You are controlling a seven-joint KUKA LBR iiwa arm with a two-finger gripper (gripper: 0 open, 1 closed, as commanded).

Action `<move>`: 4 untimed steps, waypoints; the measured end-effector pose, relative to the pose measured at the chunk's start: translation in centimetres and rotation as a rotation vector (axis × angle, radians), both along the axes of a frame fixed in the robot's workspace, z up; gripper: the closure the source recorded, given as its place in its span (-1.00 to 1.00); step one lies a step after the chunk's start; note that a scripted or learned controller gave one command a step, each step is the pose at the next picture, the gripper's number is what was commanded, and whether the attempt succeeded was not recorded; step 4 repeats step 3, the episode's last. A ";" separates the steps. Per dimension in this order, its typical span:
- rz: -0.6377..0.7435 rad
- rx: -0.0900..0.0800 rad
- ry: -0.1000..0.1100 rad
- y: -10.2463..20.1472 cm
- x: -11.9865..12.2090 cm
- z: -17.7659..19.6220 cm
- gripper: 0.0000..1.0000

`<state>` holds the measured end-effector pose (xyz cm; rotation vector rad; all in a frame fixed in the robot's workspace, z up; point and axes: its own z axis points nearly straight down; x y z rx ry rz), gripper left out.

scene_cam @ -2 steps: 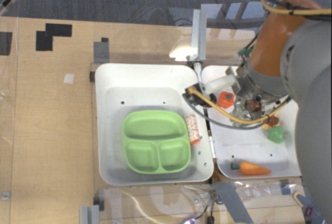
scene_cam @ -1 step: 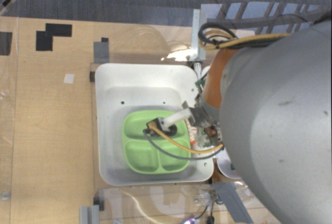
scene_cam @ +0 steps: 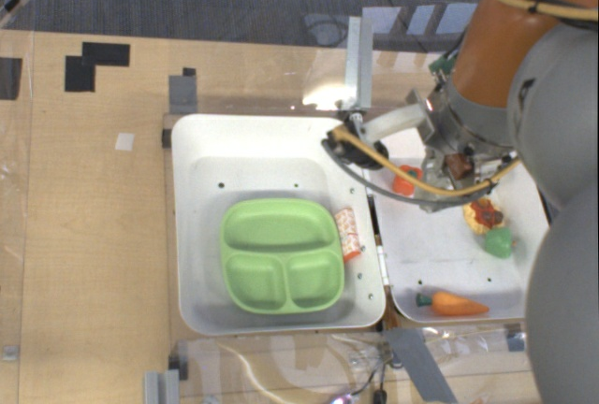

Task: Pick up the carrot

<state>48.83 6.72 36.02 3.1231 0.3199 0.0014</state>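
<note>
My tool (scene_cam: 456, 170) hangs over the upper part of the right bin (scene_cam: 412, 290); I cannot tell how it is set. The one carrot (scene_cam: 454, 304) lies well below it, at that bin's lower edge, bare floor between. One green tray (scene_cam: 281, 254) fills the left bin (scene_cam: 201, 206).

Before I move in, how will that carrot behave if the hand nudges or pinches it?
The carrot looks like a rigid toy, so probably stiff and light. Its rounded, tapered body lies flat near the right bin's front wall, so a nudge may roll or pivot it. Its smooth skin could slip from a pinch.
</note>
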 end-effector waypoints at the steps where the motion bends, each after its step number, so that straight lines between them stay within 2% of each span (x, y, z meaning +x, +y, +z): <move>1: 0.030 0.001 0.007 -5.8 -0.2 -12.9 1.00; 2: 0.001 0.000 0.002 1.9 -0.1 -8.0 1.00; 3: 0.000 0.000 0.003 1.9 -0.1 -8.0 -1.00; 4: 0.000 0.000 0.003 1.9 -0.1 -8.0 -1.00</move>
